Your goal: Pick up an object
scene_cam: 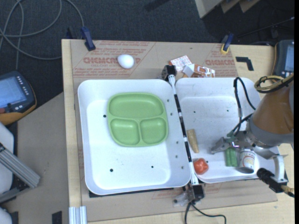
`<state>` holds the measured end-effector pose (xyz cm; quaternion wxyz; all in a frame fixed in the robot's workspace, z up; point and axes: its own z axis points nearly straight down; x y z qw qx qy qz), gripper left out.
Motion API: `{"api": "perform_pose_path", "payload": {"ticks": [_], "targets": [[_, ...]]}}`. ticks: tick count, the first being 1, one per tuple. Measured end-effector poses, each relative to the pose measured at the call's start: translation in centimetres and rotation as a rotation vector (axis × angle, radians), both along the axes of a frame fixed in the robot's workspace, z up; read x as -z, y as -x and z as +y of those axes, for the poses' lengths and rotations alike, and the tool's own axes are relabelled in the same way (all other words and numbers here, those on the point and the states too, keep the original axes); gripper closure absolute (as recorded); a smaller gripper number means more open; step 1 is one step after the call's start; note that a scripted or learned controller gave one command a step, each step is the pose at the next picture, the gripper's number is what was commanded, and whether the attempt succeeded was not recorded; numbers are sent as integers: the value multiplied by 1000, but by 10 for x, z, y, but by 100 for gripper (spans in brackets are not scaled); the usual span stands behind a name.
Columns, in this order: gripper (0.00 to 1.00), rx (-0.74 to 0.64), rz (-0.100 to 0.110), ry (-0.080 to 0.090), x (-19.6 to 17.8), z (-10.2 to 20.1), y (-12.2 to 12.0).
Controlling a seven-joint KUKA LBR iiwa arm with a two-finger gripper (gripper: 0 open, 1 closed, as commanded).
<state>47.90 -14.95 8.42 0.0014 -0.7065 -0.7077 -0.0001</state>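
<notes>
The right bin (210, 101) holds a tan stick-shaped piece (192, 141) by its left wall and a small red round object (200, 166) in the front left corner. A green object (231, 157) and a small cylindrical can (248, 160) lie side by side near the front wall. My gripper (229, 145) hangs low over the front right of this bin, just above the green object's far end. The grey arm with its orange band (275, 111) reaches in from the right. I cannot see anything held.
The left bin (93, 139) carries a green divided plate (138, 119). A white egg-shaped object (125, 60) rests on the bench behind it. Crumpled packets (189, 69) lie behind the right bin. A black cable (239, 101) hangs beside the arm.
</notes>
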Motion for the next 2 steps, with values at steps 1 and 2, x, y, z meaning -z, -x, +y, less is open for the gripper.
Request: {"api": "perform_pose_path", "payload": {"ticks": [1, 2], "targets": [[100, 3, -2, 1, -10, -1, 0], [100, -1, -5, 2, -101, 60, -33]]}}
